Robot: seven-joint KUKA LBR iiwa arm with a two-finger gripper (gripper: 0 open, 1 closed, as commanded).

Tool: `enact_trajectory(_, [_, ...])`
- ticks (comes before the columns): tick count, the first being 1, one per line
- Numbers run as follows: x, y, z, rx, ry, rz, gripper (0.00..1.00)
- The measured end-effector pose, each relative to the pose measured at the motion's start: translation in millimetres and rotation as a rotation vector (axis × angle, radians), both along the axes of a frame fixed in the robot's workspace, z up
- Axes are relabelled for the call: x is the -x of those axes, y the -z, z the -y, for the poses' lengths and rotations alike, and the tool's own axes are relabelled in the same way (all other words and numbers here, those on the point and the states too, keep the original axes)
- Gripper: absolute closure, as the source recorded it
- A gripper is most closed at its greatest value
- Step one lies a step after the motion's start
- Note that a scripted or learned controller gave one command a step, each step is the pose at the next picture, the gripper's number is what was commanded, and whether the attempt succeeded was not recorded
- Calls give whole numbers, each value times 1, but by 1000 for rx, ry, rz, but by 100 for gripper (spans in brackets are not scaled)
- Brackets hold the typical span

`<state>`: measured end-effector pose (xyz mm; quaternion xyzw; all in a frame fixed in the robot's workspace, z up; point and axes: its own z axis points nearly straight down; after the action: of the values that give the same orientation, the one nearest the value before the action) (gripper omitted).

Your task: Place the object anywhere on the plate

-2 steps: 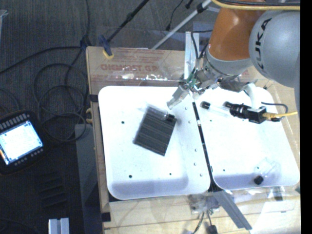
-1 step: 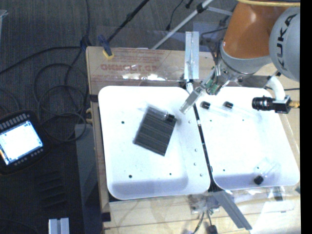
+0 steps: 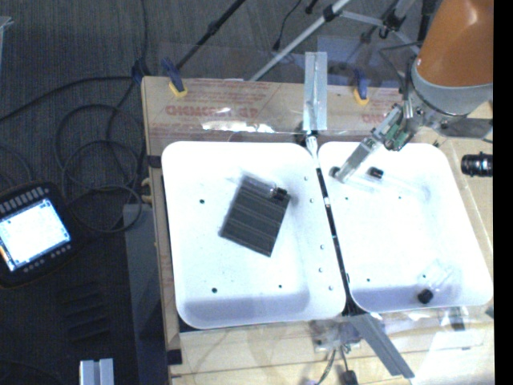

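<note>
A dark grey ribbed plate (image 3: 253,216) lies tilted in the middle of the left bin (image 3: 192,279). A small black object (image 3: 279,192) rests at the plate's upper right corner. My gripper (image 3: 343,169) hangs low over the upper left corner of the right bin (image 3: 449,239), just right of the divider between the bins. Another small black piece (image 3: 374,172) lies on the bin floor close to the gripper's right, apart from it. Nothing shows held in the gripper.
A third small black piece (image 3: 425,296) sits near the right bin's front right corner, beside a clear plastic item (image 3: 439,275). A metal post (image 3: 315,87) stands behind the bins. The orange-banded arm (image 3: 457,30) looms over the back right.
</note>
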<state>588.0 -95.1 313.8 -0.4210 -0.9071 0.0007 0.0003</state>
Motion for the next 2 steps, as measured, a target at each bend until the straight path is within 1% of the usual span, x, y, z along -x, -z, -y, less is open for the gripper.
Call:
enact_trajectory(1, [23, 43, 102, 1, -47, -2, 0])
enact_trajectory(2, [79, -23, 121, 1, 79, -1, 0])
